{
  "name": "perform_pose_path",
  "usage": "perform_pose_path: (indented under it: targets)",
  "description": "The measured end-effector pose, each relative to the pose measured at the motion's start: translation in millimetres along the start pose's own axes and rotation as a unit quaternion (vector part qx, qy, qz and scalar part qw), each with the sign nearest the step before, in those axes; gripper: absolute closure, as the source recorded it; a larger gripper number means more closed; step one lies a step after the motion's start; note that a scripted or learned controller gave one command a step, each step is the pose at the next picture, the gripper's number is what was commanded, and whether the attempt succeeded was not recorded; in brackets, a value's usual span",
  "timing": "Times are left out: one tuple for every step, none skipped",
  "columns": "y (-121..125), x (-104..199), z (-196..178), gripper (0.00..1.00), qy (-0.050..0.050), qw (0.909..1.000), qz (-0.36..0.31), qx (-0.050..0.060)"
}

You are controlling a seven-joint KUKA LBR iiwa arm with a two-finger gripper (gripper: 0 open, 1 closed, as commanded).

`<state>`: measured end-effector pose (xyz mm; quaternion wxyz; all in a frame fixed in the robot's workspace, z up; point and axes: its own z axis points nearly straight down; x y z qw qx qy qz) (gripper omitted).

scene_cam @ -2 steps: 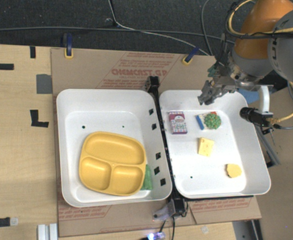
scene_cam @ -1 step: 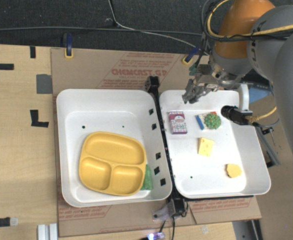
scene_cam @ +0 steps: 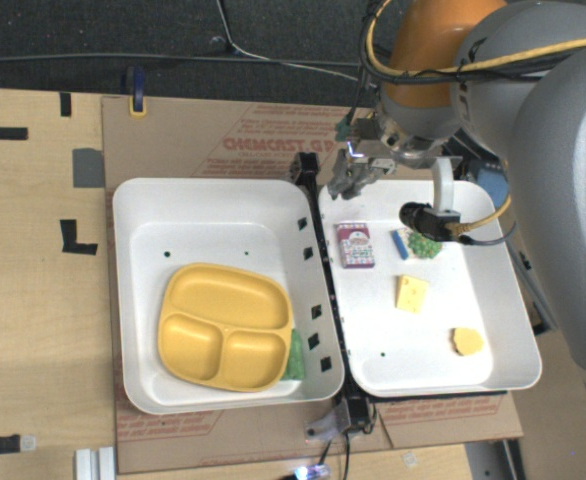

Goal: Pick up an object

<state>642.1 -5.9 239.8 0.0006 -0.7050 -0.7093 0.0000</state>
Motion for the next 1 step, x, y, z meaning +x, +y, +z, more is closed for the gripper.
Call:
perform_pose_path:
  targets:
    - [8.7, 58.6, 14.3, 1.00, -0.001, 1.0000, 0.001, 0.000]
